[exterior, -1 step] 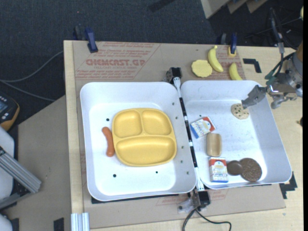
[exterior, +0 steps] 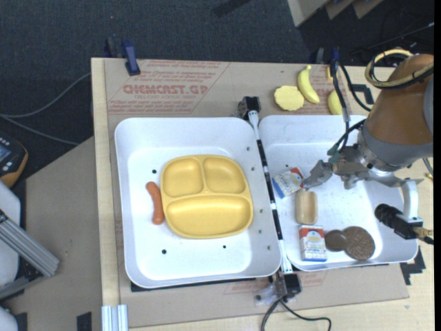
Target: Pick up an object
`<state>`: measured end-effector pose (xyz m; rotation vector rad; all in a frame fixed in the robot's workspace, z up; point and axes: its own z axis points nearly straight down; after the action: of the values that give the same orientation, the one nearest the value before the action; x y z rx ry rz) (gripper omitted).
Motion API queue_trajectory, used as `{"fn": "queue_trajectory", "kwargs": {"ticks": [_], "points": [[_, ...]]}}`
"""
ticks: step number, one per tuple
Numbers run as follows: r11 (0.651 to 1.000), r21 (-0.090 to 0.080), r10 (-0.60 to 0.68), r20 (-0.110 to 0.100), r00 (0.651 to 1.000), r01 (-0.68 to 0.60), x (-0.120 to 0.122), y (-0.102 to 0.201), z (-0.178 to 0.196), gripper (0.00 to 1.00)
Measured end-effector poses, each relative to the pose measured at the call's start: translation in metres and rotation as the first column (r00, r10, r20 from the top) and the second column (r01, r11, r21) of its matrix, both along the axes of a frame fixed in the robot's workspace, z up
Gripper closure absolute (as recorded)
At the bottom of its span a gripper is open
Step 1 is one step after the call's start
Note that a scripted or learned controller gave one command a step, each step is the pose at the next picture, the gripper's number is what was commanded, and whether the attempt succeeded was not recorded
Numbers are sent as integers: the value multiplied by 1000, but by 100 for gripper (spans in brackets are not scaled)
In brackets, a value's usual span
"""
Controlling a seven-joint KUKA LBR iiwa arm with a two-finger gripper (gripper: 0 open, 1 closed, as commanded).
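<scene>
My gripper hangs over the upper middle of the right bin, open, with nothing between its fingers. Just left of it lies a small white, blue and red packet. A tan bread roll lies below the packet, a little lower left of the gripper. A red and white carton sits near the bin's front wall. Beside it are two brown cookies. The arm's grey and orange wrist covers the bin's right part.
The left bin holds a yellow divided plate and an orange sausage beside it. Behind the right bin, on the bench, lie a banana and a yellow round piece.
</scene>
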<state>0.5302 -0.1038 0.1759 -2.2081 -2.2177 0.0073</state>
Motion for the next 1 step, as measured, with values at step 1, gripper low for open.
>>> {"fn": "queue_trajectory", "kwargs": {"ticks": [1], "points": [[1000,-3,-5,5,1000,5,-2,-2,-97,0]]}}
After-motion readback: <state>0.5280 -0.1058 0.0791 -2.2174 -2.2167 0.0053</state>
